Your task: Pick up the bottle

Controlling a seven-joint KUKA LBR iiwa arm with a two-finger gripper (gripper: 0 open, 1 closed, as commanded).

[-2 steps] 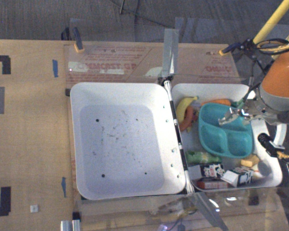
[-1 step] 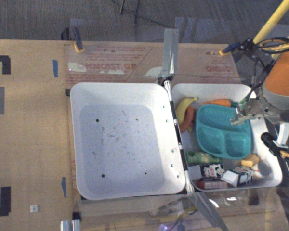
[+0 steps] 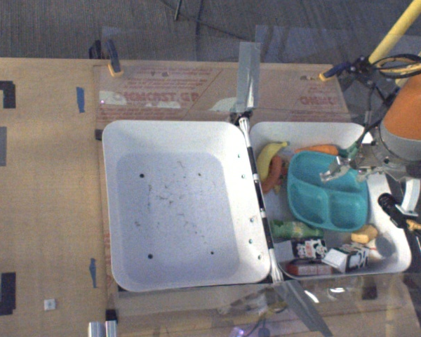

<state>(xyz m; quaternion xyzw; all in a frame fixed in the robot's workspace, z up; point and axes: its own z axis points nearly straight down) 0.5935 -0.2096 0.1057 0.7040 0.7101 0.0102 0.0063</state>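
Note:
The bottle (image 3: 295, 229) is green and lies on its side on the floor of the right bin (image 3: 400, 258), just below the lower left corner of a teal divided plate (image 3: 328, 192). My gripper (image 3: 339, 170) hangs over the upper right part of that plate, well up and to the right of the bottle and apart from it. The grey arm with its orange band (image 3: 407, 114) reaches in from the right.
A banana (image 3: 267, 157) and an orange carrot-like piece (image 3: 275, 175) lie along the right bin's left wall. Cow-patterned boxes (image 3: 310, 248) and a flat red pack (image 3: 307, 267) crowd the front. The left bin (image 3: 126, 146) sits beside it.

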